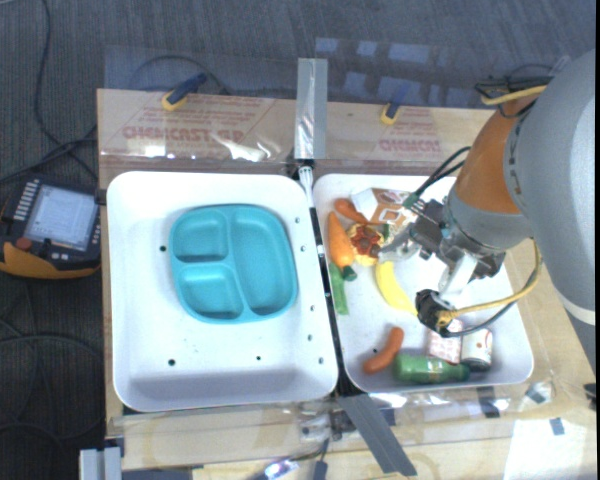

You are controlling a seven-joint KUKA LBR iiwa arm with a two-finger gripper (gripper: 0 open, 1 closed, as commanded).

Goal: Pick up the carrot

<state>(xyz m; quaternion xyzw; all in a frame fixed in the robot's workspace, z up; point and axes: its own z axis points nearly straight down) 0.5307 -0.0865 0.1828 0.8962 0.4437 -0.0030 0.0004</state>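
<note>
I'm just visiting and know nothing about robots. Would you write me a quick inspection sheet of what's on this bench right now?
Surface: two white bins side by side, left bin and right bin, on a bench.
Job's things: carrot lies at the right bin's left side, not held.
Clutter: teal divided plate in the left bin; banana, green bottle, sausage and small packets in the right bin.
Grippers: gripper low over the right bin's upper middle, near the carrot; finger state unclear.
Cables: black and yellow cables loop from the arm.
Surroundings: handheld control pendant on the carpet at left.
</note>
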